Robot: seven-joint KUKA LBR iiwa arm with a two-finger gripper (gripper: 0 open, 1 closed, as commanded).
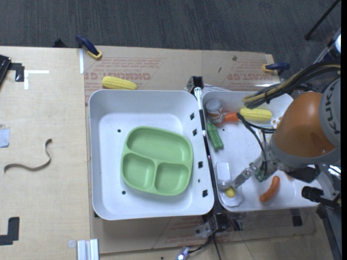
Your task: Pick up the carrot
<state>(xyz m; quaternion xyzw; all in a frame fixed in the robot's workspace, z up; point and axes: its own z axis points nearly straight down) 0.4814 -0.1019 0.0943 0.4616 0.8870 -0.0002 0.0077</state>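
The carrot is a small orange piece lying at the back of the right bin, between a can and an ear of corn. My gripper hangs low over the front left of that bin, well in front of the carrot and apart from it. Its tip points at a small yellow piece on a white disc. The arm's orange band hides part of the bin's right side.
A green stick, a white block and a red-orange sausage also lie in the right bin. The left bin holds a green divided plate. Another corn ear lies behind the left bin.
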